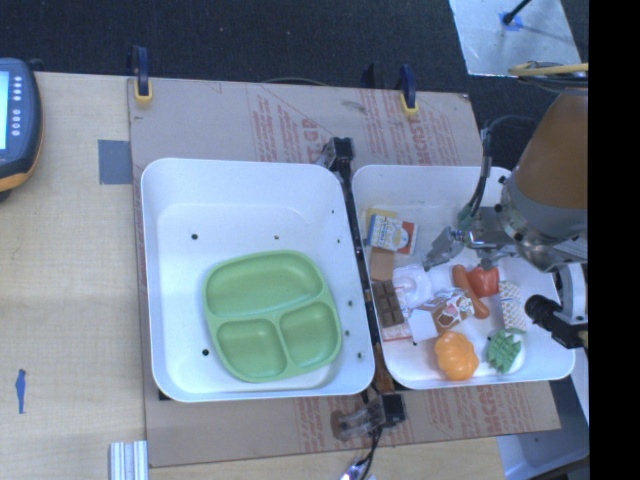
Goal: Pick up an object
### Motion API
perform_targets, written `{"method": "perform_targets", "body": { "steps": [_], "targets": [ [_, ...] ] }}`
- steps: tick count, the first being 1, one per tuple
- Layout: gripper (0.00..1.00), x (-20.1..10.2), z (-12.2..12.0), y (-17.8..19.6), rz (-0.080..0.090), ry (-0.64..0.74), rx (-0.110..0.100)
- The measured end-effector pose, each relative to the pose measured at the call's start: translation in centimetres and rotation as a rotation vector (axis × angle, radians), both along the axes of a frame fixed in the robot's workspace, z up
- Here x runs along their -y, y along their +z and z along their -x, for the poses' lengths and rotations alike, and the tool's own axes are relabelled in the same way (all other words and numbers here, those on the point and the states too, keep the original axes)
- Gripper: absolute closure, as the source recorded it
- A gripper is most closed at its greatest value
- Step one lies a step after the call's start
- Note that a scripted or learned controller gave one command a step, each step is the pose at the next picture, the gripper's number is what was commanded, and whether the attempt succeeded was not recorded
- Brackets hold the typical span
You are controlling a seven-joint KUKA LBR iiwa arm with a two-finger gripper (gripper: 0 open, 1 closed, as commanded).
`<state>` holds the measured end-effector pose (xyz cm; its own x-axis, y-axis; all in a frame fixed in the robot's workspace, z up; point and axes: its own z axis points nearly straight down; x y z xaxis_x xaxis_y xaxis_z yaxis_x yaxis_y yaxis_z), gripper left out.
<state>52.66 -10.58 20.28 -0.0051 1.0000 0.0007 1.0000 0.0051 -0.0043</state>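
Nearest you, the orange fruit [455, 355] and the green toy [504, 350] are lying along the front wall of the right bin [480, 379], loose, not stacked, so each is sitting free to be taken alone. Just behind them a red toy [481, 280] is resting among small packets, with a brown bar [387, 304] by the dividing wall and a printed packet [388, 230] farther back. In the left bin [160, 268] a green divided tray [272, 314] is lying flat. The gripper [462, 236] is hanging over the right bin; you cannot tell whether the jaws are parted. The red toy, my likely target, is lying just in front of them.
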Motion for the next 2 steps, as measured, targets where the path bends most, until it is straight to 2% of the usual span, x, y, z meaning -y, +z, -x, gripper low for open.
{"method": "perform_targets", "body": {
  "steps": [1, 2],
  "targets": [
    [0.00, 5.8, -1.8, -8.2, 0.005, 0.001, 0.012],
    [0.00, 10.1, -10.6, 0.0, 0.005, 0.002, 0.011]
  ]
}}
